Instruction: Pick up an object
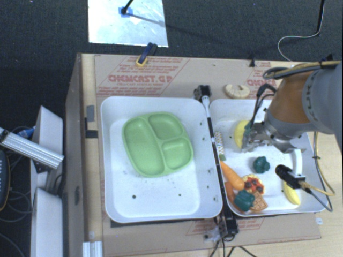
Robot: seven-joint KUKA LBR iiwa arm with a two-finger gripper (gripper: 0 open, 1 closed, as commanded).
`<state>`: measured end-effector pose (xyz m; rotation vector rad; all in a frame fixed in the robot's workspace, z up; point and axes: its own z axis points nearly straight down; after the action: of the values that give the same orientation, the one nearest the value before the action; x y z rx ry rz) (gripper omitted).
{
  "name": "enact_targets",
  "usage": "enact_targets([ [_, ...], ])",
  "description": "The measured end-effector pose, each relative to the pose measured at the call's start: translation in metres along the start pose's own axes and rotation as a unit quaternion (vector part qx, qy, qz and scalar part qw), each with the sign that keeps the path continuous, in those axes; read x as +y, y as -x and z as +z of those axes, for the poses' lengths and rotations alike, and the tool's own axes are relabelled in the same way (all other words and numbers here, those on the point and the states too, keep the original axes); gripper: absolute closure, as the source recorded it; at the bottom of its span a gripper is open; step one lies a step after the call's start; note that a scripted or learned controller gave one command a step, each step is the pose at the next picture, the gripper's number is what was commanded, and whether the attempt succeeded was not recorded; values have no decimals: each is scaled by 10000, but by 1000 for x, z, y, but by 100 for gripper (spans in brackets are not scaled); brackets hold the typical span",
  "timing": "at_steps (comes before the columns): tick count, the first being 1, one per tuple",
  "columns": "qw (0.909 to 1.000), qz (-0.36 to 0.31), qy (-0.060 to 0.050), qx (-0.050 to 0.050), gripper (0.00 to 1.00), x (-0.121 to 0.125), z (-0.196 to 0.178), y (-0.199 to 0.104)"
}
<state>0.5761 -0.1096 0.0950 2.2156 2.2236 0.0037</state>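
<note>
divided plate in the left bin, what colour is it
Light green; the divided plate shows best in the camera view.

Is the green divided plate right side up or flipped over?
Right side up: the green plate in the left bin shows its three recessed compartments.

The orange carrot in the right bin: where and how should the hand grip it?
Grip the carrot across its middle from above, fingers closing across its narrow width. It lies flat and slanted beside the bin's left wall, its lower end against the toy pile, so the upper half is probably easier to reach.
</note>
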Motion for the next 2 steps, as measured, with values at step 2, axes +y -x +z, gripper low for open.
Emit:
enact_targets([
  [2,9999,35,-141,16,0,66,12,28],
])
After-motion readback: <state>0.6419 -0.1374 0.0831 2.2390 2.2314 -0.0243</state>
